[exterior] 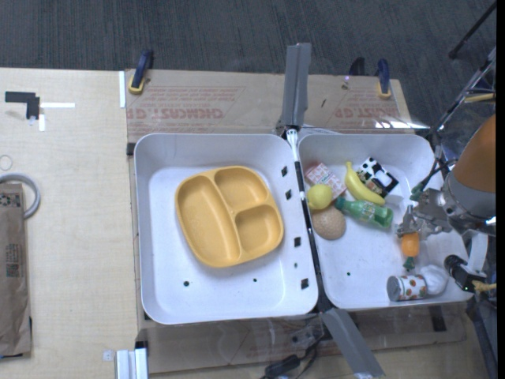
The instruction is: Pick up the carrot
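The carrot [409, 245] is a short orange piece lying in the right bin [355, 279], near its right wall. My gripper [411, 227] hangs directly over the carrot's upper end, touching it or nearly so; the metal wrist hides how the two meet. The grey arm with its orange band [477, 164] comes in from the right edge.
In the right bin lie a banana [359, 185], a lemon [319, 197], a green bottle [365, 212], a brown potato [330, 224], a black-and-white toy [377, 176], a pink packet [323, 174] and a tipped can [409, 287] just below the carrot. A yellow divided plate [229, 214] sits in the left bin [158, 283].
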Action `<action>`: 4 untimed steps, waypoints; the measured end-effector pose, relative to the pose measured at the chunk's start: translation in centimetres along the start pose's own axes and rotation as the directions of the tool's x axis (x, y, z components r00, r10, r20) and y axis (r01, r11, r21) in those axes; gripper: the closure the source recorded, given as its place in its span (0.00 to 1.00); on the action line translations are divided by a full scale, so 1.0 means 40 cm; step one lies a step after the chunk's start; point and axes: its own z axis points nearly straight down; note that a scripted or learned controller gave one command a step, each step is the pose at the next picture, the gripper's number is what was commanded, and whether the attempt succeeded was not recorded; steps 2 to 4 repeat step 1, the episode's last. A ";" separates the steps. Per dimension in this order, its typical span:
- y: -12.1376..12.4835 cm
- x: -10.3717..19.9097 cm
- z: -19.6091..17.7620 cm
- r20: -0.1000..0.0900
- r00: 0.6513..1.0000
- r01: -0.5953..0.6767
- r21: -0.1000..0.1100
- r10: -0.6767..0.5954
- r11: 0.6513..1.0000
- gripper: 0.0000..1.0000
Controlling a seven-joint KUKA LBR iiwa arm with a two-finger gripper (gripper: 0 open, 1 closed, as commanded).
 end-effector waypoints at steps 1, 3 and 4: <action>-0.047 0.108 -0.282 0.008 0.994 0.108 -0.007 -0.108 0.994 1.00; -0.047 0.108 -0.282 0.008 0.994 0.108 -0.007 -0.108 0.994 1.00; -0.047 0.108 -0.282 0.008 0.994 0.108 -0.007 -0.108 0.994 1.00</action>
